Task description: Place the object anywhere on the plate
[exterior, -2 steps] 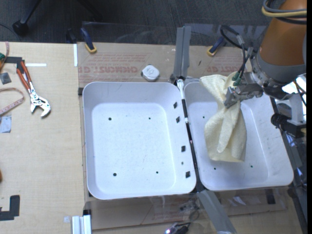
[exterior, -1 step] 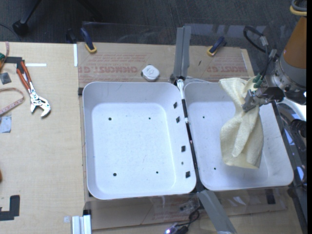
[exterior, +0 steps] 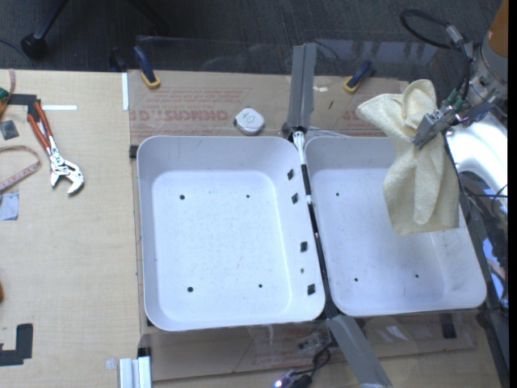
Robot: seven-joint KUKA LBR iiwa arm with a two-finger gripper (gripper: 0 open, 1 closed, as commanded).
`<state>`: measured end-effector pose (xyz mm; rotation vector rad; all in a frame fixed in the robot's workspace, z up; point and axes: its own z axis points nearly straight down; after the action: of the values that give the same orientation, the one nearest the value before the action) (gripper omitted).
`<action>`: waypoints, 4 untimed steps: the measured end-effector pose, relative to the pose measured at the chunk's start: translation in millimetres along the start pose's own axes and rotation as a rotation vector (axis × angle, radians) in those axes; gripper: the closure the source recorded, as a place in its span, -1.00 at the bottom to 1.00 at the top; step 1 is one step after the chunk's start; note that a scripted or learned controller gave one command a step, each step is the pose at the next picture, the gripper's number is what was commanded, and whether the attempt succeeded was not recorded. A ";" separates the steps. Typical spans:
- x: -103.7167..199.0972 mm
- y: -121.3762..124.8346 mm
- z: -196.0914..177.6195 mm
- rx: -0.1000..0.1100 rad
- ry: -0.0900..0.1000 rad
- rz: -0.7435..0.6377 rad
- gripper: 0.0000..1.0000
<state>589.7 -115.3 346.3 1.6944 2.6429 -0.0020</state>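
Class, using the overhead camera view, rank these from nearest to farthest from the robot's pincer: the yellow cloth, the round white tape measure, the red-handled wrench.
1. Yellow cloth: in the pincer, hanging over the right bin.
2. Round white tape measure: on the cardboard behind the left bin.
3. Red-handled wrench: far left, on the wooden bench.

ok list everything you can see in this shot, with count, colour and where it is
cloth: one, pale yellow, hanging from the end effector over the right bin's far right part
bins: two, white, side by side on the bench
clamps: two, blue with orange tips, at the bench's far edge
round tape measure: one, white, beyond the left bin
pliers: one, red handles, on the bench at far left
end effector: one, dark, pinching the cloth near its top
arm: one, grey with orange band, upper right
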 end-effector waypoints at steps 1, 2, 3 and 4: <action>63.0 5.0 43.3 0.004 0.003 0.192 1.00; 144.0 -1.7 50.4 0.004 0.002 0.398 1.00; 182.9 -2.5 117.3 0.005 0.001 0.544 1.00; 242.1 -6.8 206.2 0.006 0.002 0.441 1.00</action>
<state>482.7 101.4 139.5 2.2342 2.2119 -0.0070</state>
